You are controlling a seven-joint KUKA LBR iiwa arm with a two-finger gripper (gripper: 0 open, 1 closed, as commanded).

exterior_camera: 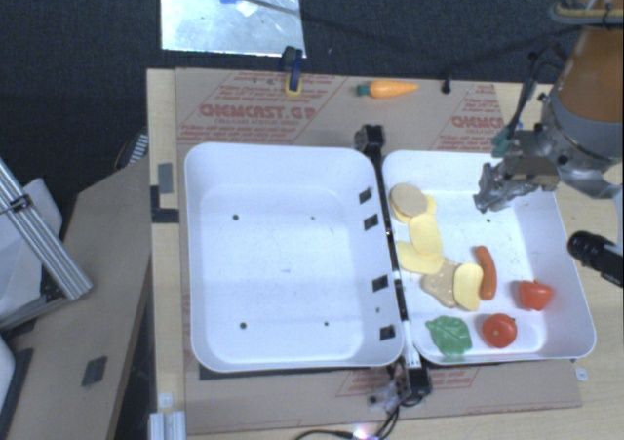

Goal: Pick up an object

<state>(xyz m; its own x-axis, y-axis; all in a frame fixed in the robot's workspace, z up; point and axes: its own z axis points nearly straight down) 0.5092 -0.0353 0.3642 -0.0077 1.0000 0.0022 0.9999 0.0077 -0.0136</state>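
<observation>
At the left and middle of the frame the left bin [283,253] is lying on the bench [244,101], a board with red printing, and its white floor is showing only a few small dark dots, so I judge that this bin is serving as the place for putting things down. Just beside it, touching along a dark hinge line, the right bin [546,233] is carrying all the small play-food pieces, and they are sitting close together in its lower left part: a round tan piece [409,200], pale yellow slices [425,233], a sausage [486,271], a green leaf [448,334] and two red tomatoes [500,330]. They are lying loose and partly overlapping, probably because they were dropped there for picking. An orange carrot [386,89] is resting outside the bins, at the upper middle of the frame. At the upper right, the tool [492,196] is hanging over the bare upper part of the right bin, near the tan piece but apart from it. Nothing is sitting between its tips, and whether it is wide or narrow, I cannot tell. I judge the picking is not yet done.
</observation>
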